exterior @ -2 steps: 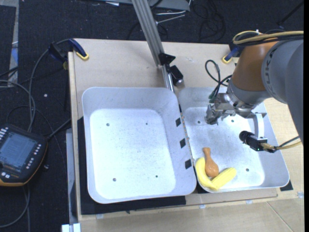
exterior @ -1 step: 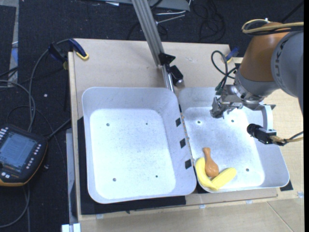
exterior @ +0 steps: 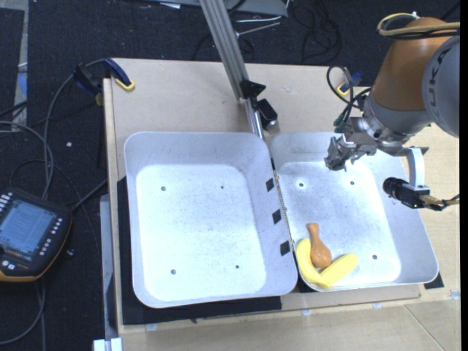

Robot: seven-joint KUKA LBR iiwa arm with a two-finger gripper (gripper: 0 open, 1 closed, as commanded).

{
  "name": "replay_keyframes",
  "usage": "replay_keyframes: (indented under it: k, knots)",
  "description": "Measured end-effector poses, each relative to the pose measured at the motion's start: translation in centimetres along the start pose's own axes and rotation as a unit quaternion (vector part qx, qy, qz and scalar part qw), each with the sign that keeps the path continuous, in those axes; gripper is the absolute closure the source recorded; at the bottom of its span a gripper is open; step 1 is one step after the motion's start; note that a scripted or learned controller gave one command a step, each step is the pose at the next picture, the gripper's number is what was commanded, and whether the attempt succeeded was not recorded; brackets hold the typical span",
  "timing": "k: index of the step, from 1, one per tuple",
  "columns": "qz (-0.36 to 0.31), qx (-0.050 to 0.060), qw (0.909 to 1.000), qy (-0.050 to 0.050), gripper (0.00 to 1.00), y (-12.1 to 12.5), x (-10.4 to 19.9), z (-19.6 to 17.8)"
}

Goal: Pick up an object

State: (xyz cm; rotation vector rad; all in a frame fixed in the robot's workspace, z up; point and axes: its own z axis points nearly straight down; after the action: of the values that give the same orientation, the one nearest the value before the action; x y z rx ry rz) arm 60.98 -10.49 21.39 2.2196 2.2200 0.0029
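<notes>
A yellow banana [exterior: 327,269] lies at the near edge of the right bin [exterior: 380,218]. A tan chicken-drumstick toy [exterior: 318,248] rests across its upper side, touching it. My gripper [exterior: 337,158] hangs above the far part of the right bin, well behind both objects and apart from them. Nothing shows between its fingers.
The left bin [exterior: 146,196] sits beside the right one, with black clips along the shared rim [exterior: 276,203]. A slanted aluminium bar [exterior: 230,50] rises from behind the bins. A black and silver fitting [exterior: 406,190] sticks out near the right bin's right wall.
</notes>
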Motion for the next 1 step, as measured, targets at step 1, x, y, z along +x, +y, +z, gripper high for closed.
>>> replay_keyframes:
  k: [1]
  knots:
    - [-0.002,0.001,1.0,0.001,1.0,-0.89,4.8,-0.81]
